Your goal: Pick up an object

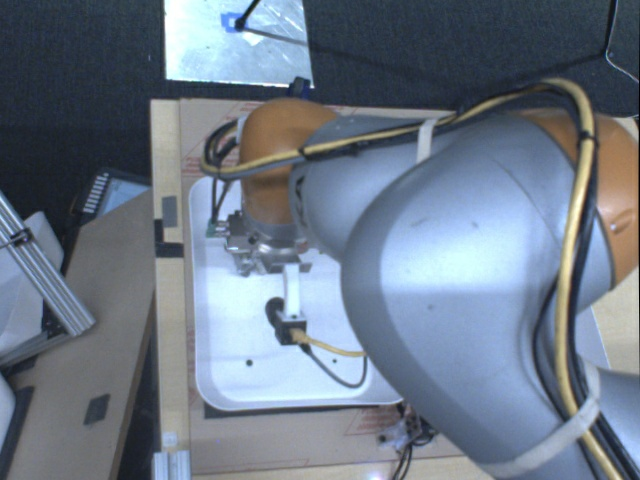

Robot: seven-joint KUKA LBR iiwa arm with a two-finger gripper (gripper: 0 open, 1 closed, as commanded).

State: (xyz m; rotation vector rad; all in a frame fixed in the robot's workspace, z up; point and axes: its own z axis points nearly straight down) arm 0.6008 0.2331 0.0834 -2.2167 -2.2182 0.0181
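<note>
My gripper (252,250) hangs low over the far left part of the left white bin (225,373), below the orange wrist band (275,153). The grey arm (470,288) reaches in from the right and covers most of the bench, including the right side of this bin and the other bin. The bare part of the bin floor in front of the gripper is plain white with a tiny dark speck (248,361). I cannot make out any loose object near the gripper.
A shiny metal sheet (235,28) lies beyond the bench at the top. A slanted aluminium bar (40,278) and a brown board (100,348) sit to the left of the bin. The bench's cardboard rim (165,268) borders the bin.
</note>
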